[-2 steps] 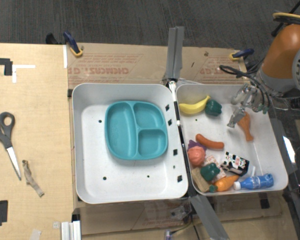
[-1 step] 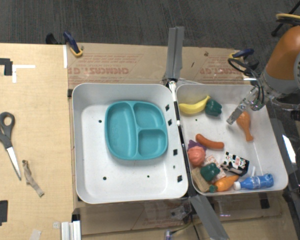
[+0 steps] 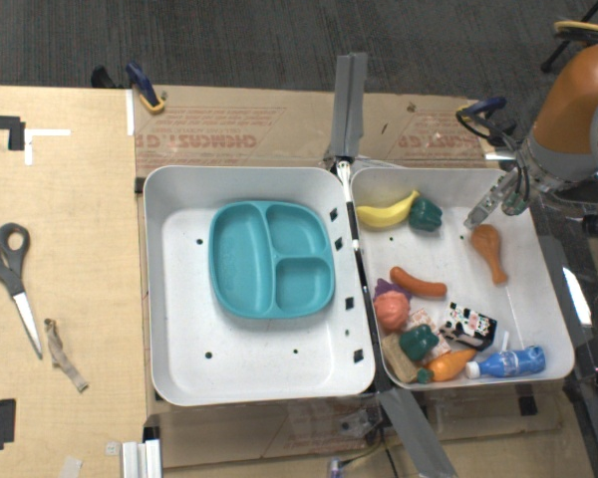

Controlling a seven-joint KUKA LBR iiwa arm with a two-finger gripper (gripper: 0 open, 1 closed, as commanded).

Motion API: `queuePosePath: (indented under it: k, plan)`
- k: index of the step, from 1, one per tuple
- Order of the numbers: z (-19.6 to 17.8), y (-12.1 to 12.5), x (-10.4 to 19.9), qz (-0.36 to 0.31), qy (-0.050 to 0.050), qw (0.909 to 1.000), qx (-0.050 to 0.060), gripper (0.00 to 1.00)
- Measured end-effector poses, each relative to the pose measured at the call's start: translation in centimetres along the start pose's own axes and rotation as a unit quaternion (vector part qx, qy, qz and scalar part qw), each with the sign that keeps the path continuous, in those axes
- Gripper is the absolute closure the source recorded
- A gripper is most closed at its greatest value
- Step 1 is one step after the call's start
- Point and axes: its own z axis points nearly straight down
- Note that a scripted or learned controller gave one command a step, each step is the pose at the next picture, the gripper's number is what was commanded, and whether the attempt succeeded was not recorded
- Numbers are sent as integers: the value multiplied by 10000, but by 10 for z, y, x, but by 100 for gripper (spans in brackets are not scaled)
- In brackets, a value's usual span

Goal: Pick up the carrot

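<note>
The carrot (image 3: 450, 365) is a short orange piece with a green stub on its left end. It lies near the front wall of the right bin (image 3: 553, 297), between a dark green vegetable (image 3: 417, 342) and a blue bottle (image 3: 508, 362). My gripper (image 3: 485, 209) hangs over the back right part of the same bin, just above a brown drumstick (image 3: 490, 250). It is far from the carrot and nothing shows in its grasp.
The right bin also holds a banana (image 3: 387, 212), a green pepper (image 3: 426, 214), an orange-red sausage (image 3: 419, 284), a pink ball (image 3: 391, 310) and a black-and-white carton (image 3: 466, 324). A teal divided plate (image 3: 272, 259) lies in the left bin (image 3: 169, 297). Scissors (image 3: 15, 277) lie on the bench at the left.
</note>
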Motion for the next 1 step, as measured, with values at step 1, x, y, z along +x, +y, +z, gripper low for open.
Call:
queuePosePath:
  k: [1]
  plan:
    - [-89, -30, 27, 1293, 28, 9916, 17, 100]
